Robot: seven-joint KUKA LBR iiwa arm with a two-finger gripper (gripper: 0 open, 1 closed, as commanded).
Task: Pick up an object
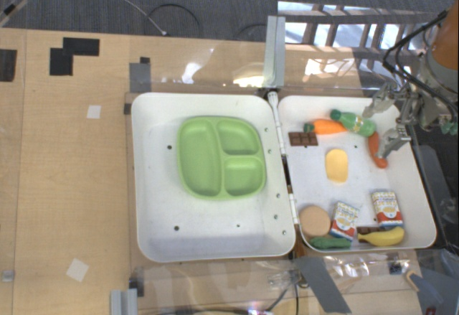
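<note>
Overhead, the camera view looks down at a slant on a wooden table (64,184) carrying two shallow white bins side by side. The left bin (154,234) holds a green divided plate (219,157) and nothing else.

The right bin (416,191) is crowded with toy food. Along its far edge lie a carrot (328,127), a green bottle (354,122) and a brown chocolate bar (302,138). A yellow lemon-like piece (336,165) sits near the middle. Toward the near edge are a round cookie (314,220), two small cartons (345,217) (386,207), a banana (382,237) and something dark green (328,242).

At the bin's far right corner the end effector (391,135) hangs low, fingers spread apart, gripping nothing that can be seen. A red chili pepper (375,149) lies just beside and below those fingers, its long axis running roughly from far to near, slightly slanted. That pepper looks like the nearest candidate to grab; whether the fingers already straddle it cannot be told. The green bottle lies just to the left of the end effector.
</note>
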